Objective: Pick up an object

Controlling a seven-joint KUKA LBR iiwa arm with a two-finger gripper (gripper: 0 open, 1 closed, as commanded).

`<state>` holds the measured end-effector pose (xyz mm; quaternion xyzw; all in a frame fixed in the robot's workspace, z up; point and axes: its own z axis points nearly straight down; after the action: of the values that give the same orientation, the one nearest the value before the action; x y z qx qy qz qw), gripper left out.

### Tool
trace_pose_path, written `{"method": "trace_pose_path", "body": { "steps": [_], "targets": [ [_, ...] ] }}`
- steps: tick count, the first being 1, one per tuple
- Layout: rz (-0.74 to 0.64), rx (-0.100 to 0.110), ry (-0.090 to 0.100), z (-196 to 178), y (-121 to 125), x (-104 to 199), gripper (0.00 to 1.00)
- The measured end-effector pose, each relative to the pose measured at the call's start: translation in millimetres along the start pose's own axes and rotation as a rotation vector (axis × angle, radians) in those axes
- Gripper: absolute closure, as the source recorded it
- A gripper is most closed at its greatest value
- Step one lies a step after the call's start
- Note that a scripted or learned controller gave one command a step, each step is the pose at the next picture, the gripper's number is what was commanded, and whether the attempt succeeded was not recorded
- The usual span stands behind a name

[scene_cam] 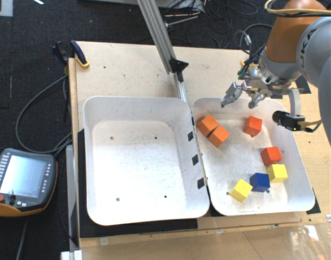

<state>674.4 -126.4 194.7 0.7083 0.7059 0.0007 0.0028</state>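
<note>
From my feed the end effector [242, 95] hangs w/ fingers spread, nothing between them, above the right white plastic bin [303, 186]; a descent could clip the small orange-red cube [252, 126] & knock it away.

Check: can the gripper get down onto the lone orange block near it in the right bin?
Probably yes. The gripper hangs just up-left of that orange block, which stands apart from the other blocks, nothing over it.

I see two shallow white plastic bins [135, 161], the left one speckled dark. In the right bin, two orange cubes [213, 130] sit at ten o'clock, red-orange cubes [252, 125] toward one and three, and yellow cubes [241, 190] flank a blue cube [259, 181] at five.
</note>
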Motion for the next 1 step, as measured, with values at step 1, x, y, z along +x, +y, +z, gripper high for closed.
{"method": "trace_pose_path", "body": {
  "steps": [1],
  "targets": [
    [-0.003, -0.005, 0.0, -100.2, -1.7, -9.7, 0.0]
  ]
}}
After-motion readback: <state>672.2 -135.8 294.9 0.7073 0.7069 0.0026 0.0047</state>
